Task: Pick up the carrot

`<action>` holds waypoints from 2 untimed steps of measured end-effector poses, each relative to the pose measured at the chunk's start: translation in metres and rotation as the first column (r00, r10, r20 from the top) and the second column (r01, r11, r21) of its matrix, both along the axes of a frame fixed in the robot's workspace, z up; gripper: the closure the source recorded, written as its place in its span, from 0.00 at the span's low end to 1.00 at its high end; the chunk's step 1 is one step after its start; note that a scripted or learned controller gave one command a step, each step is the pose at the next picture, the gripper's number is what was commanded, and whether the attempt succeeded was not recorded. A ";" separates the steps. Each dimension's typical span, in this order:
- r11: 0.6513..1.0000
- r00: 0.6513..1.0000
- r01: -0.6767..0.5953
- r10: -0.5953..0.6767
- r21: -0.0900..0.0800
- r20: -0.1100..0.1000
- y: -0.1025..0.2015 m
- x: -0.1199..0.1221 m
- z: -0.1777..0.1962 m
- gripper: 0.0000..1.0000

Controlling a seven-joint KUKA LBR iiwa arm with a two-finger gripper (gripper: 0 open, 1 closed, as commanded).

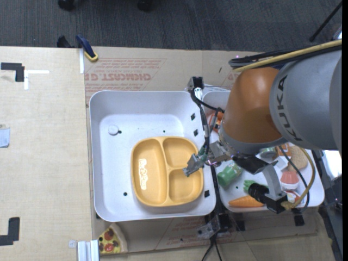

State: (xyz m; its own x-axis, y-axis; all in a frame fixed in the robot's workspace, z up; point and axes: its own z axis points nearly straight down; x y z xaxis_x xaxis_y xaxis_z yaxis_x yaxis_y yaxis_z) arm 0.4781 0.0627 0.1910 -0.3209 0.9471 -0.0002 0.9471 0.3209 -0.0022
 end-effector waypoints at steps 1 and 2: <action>0.989 0.989 0.147 -0.147 -0.001 0.003 -0.053 0.032 0.000 0.00; 0.995 0.995 0.102 -0.102 -0.003 0.007 -0.124 0.002 0.179 0.00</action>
